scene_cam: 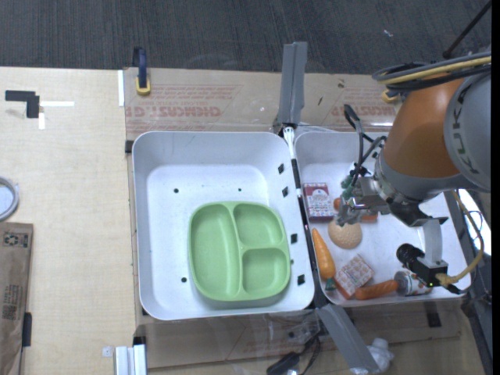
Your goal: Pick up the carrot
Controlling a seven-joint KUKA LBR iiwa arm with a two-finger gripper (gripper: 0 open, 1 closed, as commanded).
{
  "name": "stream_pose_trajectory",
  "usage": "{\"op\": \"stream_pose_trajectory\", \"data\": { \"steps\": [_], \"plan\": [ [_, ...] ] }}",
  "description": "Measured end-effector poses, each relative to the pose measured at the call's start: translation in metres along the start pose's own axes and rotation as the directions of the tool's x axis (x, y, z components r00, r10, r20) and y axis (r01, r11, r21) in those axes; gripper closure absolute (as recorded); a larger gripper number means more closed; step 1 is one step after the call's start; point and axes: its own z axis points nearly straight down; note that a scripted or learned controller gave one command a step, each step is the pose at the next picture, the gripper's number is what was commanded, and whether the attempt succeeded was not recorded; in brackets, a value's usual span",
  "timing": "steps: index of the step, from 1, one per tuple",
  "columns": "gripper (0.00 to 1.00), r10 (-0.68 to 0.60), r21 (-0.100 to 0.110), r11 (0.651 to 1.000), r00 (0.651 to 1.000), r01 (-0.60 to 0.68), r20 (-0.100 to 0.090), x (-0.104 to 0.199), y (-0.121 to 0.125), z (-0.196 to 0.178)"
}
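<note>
Pincer (349, 209) hanging over the right bin (312, 143), carrot (323, 254) lying free.

Camera view: lying at the right bin's left wall, near end toward the near corner, carrot just left of a tan round item (345, 233) and a patterned block (355, 273). Hovering above the round item, pincer's finger state impossible to tell. Sitting in the left bin (156, 170), a green divided plate (238, 250).
</note>
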Motion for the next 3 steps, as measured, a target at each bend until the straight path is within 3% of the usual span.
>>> {"op": "stream_pose_trajectory", "data": {
  "steps": [1,2,3],
  "plan": [
    [1.0,0.34,0.004,0.94,0.94,-0.34,0.001,0.04,-0.031,0.001],
    [1.0,0.401,0.003,0.916,0.916,-0.401,0.002,0.056,-0.029,0.001],
    [1.0,-0.015,0.004,1.0,1.0,0.015,0.0,0.093,-0.028,0.001]
  ]
}}
